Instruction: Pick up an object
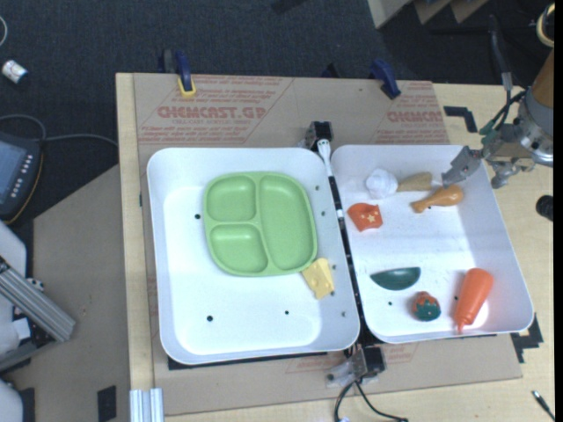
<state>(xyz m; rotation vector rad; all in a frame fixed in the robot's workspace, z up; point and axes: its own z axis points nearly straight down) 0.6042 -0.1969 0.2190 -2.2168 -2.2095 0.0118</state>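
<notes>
**Gripper poised at the right bin's far edge, nothing between its fingers**

The grey two-finger gripper (479, 169) hangs over the upper right corner of the right shallow white bin (515, 262), its two fingers spread apart, one toward the bin's inside and one by its rim, with nothing held between them. Just beside the inner finger lies a small orange-brown gourd-shaped toy (440, 198), glossy, with a rounded body and a thinner neck pointing left. Next to it, further back, is a tan stick-like piece (414, 182), and touching that piece's left end sits a crumpled white ball (381, 182).

Below these, near the bin's left wall, rests an orange-red blocky toy (365, 216). Toward the front lie a dark green bowl-shaped slice (395, 278), a small round red-and-green toy (426, 307) and, at the right, a large orange carrot-shaped toy (471, 298) standing at a slant with its tip downward.

The left shallow white bin (176, 262) bears a light green plastic plate with three compartments (260, 224). A pale yellow wedge (319, 278) touches the plate's lower right corner.
</notes>
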